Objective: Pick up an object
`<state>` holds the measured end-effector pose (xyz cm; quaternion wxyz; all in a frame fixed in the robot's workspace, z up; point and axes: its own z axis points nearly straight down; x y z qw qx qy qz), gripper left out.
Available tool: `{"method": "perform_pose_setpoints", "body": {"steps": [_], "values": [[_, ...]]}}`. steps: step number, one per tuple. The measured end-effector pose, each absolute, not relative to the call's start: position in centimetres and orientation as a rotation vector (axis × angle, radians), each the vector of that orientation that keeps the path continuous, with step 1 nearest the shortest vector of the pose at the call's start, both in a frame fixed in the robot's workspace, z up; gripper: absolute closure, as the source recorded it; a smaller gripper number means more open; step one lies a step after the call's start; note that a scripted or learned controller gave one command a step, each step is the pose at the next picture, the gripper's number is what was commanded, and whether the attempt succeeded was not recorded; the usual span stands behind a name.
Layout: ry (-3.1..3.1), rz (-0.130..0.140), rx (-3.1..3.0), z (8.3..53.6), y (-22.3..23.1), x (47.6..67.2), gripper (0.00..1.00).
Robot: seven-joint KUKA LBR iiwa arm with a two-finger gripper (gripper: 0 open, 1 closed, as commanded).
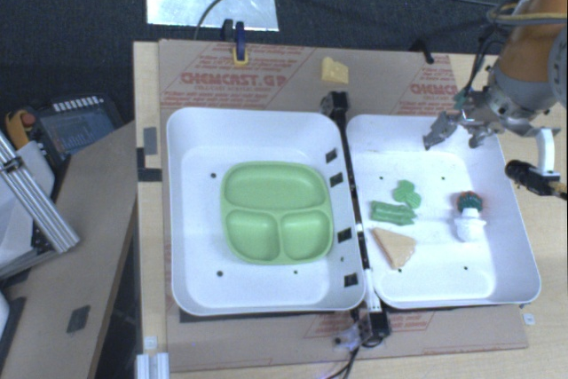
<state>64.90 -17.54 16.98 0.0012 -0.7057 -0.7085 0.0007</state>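
— Camera view: what's on the bench?
— Two white bins on cardboard; the left bin [191, 191] holds a green divided plate [273, 212], the right bin [497, 271] green pieces [397, 202], a wedge [395, 246], a small bottle [468, 217].
— Gripper [457, 130]?
— Above the right bin's far edge, fingers spread, pinching nothing.

Right bin [506, 280], four loose objects. Tan wedge [395, 246] flat near left edge, point toward front. Green pieces [397, 202] just behind it (shape unclear). White bottle [469, 217], green cap, nearer right edge, apart from the others.
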Motion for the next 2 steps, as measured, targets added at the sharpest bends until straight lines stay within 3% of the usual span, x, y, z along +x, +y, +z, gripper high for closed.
{"method": "perform_pose_setpoints", "body": {"steps": [1,2], "values": [[-2.221,0.003,-2.218,11.1,-17.9,64.2,0.00],[-2.227,-0.005,-2.223,12.6,-18.0,64.5,1.00]]}}
